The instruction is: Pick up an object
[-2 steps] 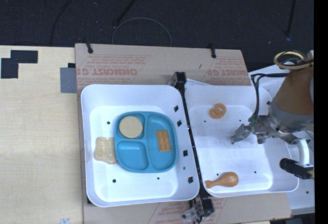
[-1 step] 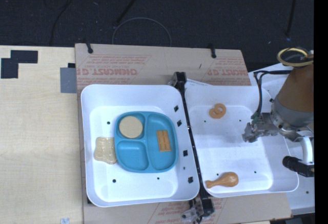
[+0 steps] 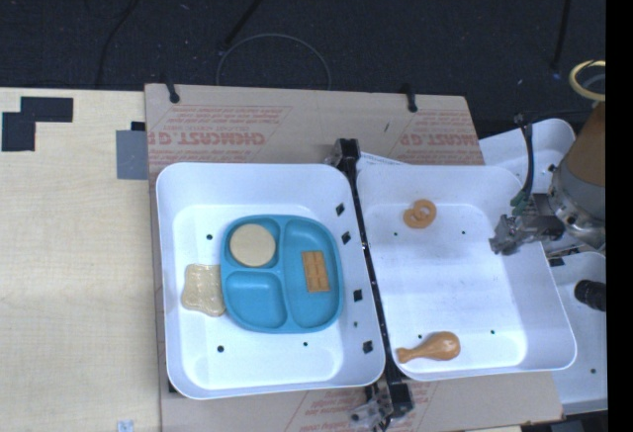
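Grey two-finger gripper point(image 3: 506, 234) sits at the right bin's point(image 3: 465, 361) right wall; nothing seen in its grasp, and its spread is too small to tell. Nearest candidate: small orange ring-shaped toy point(image 3: 420, 215), to its left and slightly farther back. Tan drumstick-shaped toy point(image 3: 430, 348) lies nearer the front, long axis roughly left-right.

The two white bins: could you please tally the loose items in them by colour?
Blue: 1, the blue plastic divided tray.
Tan or orange: 5, round disc, rectangular cracker, pale flat piece, small ring, drumstick shape.
Total: 6.
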Tool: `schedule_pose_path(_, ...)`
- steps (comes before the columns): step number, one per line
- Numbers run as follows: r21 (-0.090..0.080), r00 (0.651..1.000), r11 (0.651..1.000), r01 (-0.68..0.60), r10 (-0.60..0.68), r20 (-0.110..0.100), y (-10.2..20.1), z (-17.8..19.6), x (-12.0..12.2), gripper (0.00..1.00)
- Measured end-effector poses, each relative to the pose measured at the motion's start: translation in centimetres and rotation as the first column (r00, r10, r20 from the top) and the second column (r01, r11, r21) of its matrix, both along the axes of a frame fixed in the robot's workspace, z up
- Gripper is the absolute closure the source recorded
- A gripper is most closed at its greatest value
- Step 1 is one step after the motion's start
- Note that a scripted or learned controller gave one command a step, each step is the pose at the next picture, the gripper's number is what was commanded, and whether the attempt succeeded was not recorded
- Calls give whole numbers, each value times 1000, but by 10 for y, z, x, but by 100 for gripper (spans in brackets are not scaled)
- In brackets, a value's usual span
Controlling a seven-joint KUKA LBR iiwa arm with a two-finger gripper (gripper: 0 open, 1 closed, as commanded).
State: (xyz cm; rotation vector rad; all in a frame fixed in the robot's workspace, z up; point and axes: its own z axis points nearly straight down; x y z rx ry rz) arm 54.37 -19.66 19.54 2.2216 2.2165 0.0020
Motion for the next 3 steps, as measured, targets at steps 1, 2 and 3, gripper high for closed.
schedule_pose_path(1, 0, 1000, 1000, -3, 3, 0, -3, 61, -6, 100)
schedule_pose_path(2, 2, 1000, 1000, -3, 3, -3, -4, 74, -6, 100)
schedule_pose_path(3, 3, 1000, 1000, -6, 6, -6, 42, 77, -3, 100)
